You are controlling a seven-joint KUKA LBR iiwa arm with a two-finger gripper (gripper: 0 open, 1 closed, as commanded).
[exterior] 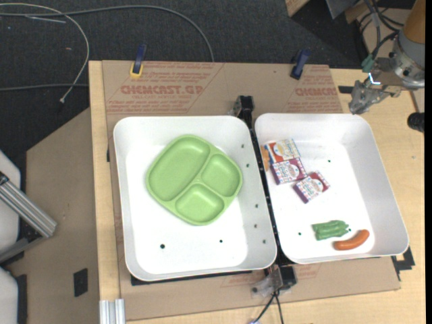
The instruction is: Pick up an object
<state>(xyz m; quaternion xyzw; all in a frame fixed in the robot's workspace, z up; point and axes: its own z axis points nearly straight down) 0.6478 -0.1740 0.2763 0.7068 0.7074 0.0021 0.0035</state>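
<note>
Camera view, looking down: your gripper [362,98] hangs beyond the far right corner of the right bin [378,174], over the bench, holding nothing; you cannot tell how its jaws stand, since it is small and blurred. Inside the right bin lie two snack packets [285,162] [311,186], one green pepper [330,229] and one orange carrot [351,240]. Left of it, the left bin [135,201] holds one green divided plate [194,179].

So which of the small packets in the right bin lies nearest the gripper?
The upper packet, toward the bin's back-left; the smaller packet lies lower, farther from the gripper.
</note>
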